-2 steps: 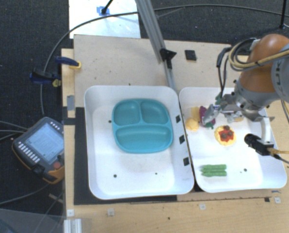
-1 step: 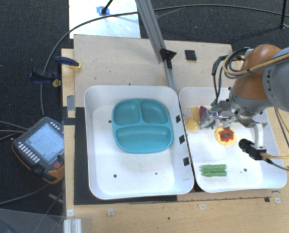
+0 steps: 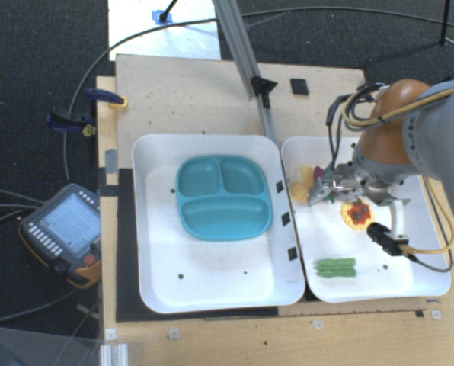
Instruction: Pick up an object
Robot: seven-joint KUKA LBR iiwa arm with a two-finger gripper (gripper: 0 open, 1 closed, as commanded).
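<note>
One green bean pod (image 3: 336, 267) lies lengthwise left-right.

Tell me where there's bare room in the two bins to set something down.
Left bin: a bare strip along its front, below the blue plate, plus a narrower one on the plate's left. Right bin: some floor at the front right, past the green beans. It is crowded around the gripper, by the yellow piece and pizza toy.

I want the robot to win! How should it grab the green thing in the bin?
Probably from straight above. The green thing lies flat and long, left to right, alone near the right bin's front wall. The end effector should pinch its middle across the narrow width, where nothing crowds it.
</note>
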